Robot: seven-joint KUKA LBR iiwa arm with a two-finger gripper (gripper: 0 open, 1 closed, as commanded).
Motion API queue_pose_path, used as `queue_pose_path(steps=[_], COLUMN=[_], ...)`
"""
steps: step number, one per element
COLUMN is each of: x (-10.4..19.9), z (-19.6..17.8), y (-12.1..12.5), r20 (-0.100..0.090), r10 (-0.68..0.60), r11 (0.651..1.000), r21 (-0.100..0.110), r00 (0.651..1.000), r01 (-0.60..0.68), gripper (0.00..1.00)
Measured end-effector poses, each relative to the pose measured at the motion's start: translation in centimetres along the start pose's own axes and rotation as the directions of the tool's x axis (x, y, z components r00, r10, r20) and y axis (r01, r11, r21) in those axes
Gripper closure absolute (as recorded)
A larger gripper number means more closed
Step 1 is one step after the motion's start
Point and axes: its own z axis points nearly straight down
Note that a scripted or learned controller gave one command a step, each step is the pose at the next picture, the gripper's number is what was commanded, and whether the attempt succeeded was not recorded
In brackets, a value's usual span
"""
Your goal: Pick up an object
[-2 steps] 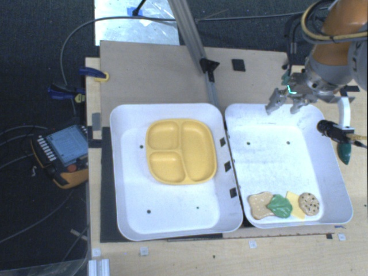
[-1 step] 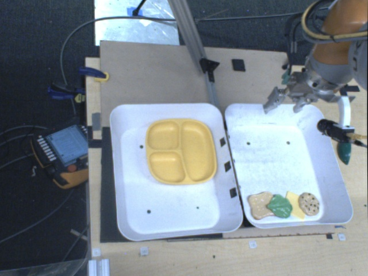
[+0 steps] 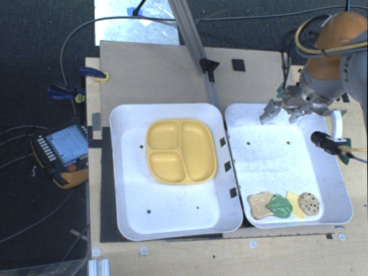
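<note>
Food bits sit bunched at the right bin's (image 3: pixel 345 209) front edge, none lifted yet.
Gripper (image 3: pixel 286 111) hangs with fingers spread over the back edge, holding nothing; I reckon it next needs to reach forward to the cookie (image 3: pixel 309 203) and green piece (image 3: pixel 280 206).

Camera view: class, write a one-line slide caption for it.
Open gripper hovers over right bin; toy food pieces near front; yellow tray in left bin.
</note>
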Motion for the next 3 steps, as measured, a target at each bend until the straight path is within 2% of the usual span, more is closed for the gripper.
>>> queue_pose_path(steps=[1, 2, 3], x=[-0.1, -0.1, -0.2], z=[6.3, 9.9, 8.5], y=[-0.3, -0.2, 0.0], r20=[-0.001, 0.000, 0.003], r10=[0.000, 0.000, 0.000], r11=[1.000, 1.000, 1.000], r21=[0.002, -0.004, -0.011], r00=[1.000, 1.000, 1.000], r01=[0.000, 0.000, 0.000], gripper=[0.00, 0.00, 1.00])
